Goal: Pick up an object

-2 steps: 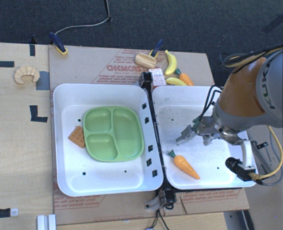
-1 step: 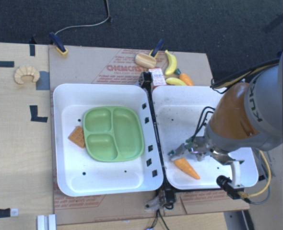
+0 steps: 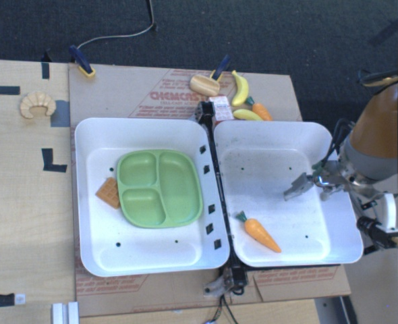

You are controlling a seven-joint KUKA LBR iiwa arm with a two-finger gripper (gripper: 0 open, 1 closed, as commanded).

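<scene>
- Green tray [image 3: 160, 187], left bin: cracker [image 3: 108, 193] touches its left edge.
- Carrot [image 3: 261, 235], right of the tray, lies flat on the right bin [image 3: 273, 132] floor.
- Claw [image 3: 300, 187], beyond (jaws apart, empty): descending here probably misses the carrot.

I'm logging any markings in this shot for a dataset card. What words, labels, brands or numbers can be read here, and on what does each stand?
"CHEMCAS..." in red print, on the cardboard sheet behind the bins; the last letters run under the toy food and cannot be made out.
A smaller red line beneath it: too blurred to read.
Small packet at the bins' far edge: has print, too small to read.
</scene>
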